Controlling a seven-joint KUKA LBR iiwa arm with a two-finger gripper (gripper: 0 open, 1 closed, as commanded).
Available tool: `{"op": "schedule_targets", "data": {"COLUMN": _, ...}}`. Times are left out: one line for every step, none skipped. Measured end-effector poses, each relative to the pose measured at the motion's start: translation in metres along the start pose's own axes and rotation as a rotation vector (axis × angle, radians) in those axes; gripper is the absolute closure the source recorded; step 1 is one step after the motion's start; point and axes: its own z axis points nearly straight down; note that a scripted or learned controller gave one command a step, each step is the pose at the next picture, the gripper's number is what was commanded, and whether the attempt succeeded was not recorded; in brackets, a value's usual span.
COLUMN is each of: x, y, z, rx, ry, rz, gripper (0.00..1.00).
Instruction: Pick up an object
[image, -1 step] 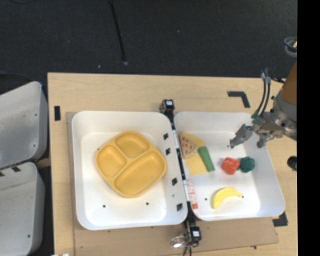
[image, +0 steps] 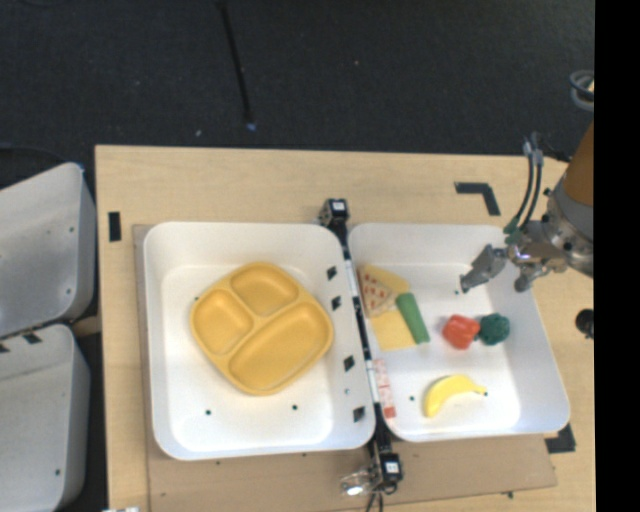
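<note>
My gripper (image: 496, 280) hangs over the upper right part of the right bin (image: 440, 238), open, with nothing between its fingers. Just below it lie a red toy vegetable (image: 460, 331) and a dark green one (image: 493, 327), touching each other. A yellow banana (image: 452, 393) rests near the bin's front. On the bin's left side lie a pizza slice (image: 378, 291), a yellow flat piece (image: 390, 328) and a green stick (image: 411, 317) on top of it.
A yellow divided plate (image: 262, 326) sits in the left bin (image: 170, 410). A divider with black clips (image: 352, 320) runs between the bins. The wooden bench (image: 250, 185) surrounds them, and grey panels (image: 40, 250) stand at the far left.
</note>
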Motion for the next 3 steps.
{"op": "schedule_targets", "data": {"x": -0.002, "y": 0.001, "z": 0.067, "rx": 0.006, "ry": 0.0, "rz": 0.001, "gripper": 0.0}}
{"op": "schedule_targets", "data": {"x": -0.012, "y": -0.001, "z": 0.13, "rx": 0.006, "ry": 0.001, "rz": 0.001, "gripper": 0.0}}
{"op": "schedule_targets", "data": {"x": -0.013, "y": 0.0, "z": 0.171, "rx": -0.001, "ry": 0.0, "rz": 0.002, "gripper": 0.0}}
